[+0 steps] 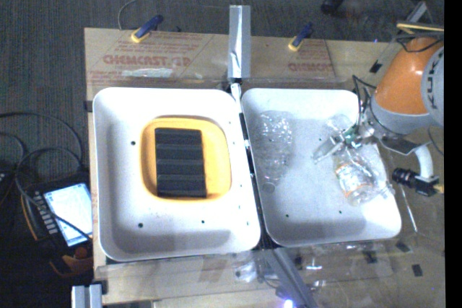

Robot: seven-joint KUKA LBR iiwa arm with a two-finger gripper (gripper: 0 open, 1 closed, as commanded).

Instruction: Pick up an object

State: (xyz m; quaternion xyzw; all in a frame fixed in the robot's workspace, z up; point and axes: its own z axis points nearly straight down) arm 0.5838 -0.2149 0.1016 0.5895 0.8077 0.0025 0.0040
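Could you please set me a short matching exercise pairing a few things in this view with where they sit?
Things:
1. yellow tray with black ridged block
2. clear plastic bottle
3. crumpled clear wrapper
4. blue-and-yellow clamp

Places:
A. right bin, near its right wall, below the gripper
B. back edge of the bench
C. middle of the left bin
D. right bin, left part

Pairs: 1-C, 2-D, 3-A, 4-B
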